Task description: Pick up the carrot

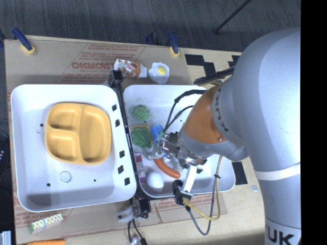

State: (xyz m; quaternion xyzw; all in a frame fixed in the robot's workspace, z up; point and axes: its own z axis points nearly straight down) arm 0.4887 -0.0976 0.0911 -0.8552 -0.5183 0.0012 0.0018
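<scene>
Jaws (164,149) sit low in the right bin (225,182), but the grey wrist and orange band crowd over them, so whether they are parted or closed cannot be made out, nor whether they touch anything. Just beside them lies the carrot (167,168), orange and slim, near the bin's front edge; its long axis runs slantwise, one end toward the bin's middle under the wrist, the other toward the front right corner, where a white cable tag partly covers it. Which end is the tip is hard to tell. A white egg (155,180) rests just beside it at the front. Green leafy pieces (141,136) and a blue item (156,132) lie behind. The arm's bulk hides the bin's right side. A yellow divided plate (79,132) fills the left bin (25,152).
</scene>
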